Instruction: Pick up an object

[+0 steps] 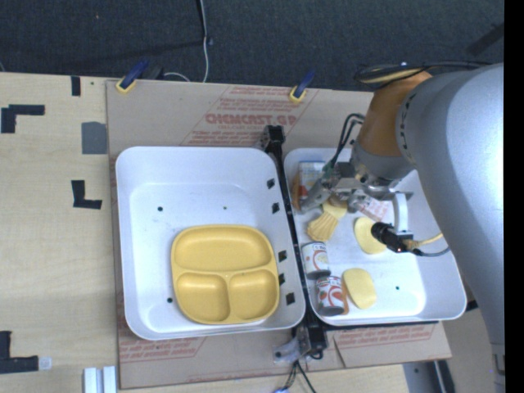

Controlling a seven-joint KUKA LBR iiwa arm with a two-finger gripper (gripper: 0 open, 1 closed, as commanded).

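Observation:
The right bin holds several small objects. A ridged yellow piece lies near its left wall, with a round yellow piece to its right and another yellow piece nearer the front. Two small cans lie along the left wall. A pale packet and a small red-orange item sit at the back left. My gripper hangs low over the back left of this bin, just above the ridged yellow piece and beside the packet. A pink-and-white item is partly hidden under the wrist.
The left bin holds a yellow divided plate at its front. A black divider runs between the bins. The grey arm with its orange band covers the right bin's back right. A cable loops off the wrist.

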